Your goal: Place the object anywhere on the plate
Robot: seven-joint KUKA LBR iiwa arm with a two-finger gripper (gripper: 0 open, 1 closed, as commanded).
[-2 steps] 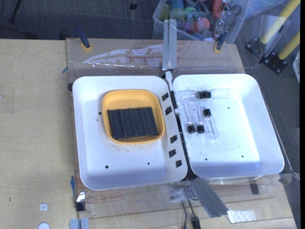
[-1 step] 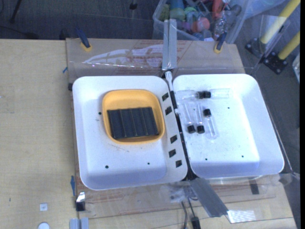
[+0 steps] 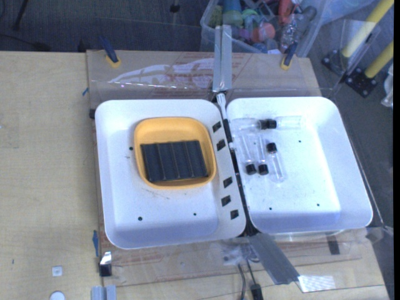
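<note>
Lying nearest on the wooden tabletop (image 3: pixel 37 167) is a grey metal strip (image 3: pixel 275 264), just in front of the seam where the two white bins meet. The left bin (image 3: pixel 156 230) holds a yellow plate (image 3: pixel 172 124), set towards its far half. A dark ridged block (image 3: pixel 174 161) rests flat on the plate, inside its rim and filling most of its floor. A row of small black tabs (image 3: pixel 225 183) runs along the seam. In the right bin (image 3: pixel 312 211), a few clear vials with black caps (image 3: pixel 262 152) lie clustered near its left wall. Beyond the bins stand two blue clamps (image 3: pixel 111 56) and a clear tub of colourful items (image 3: pixel 262 11).
</note>
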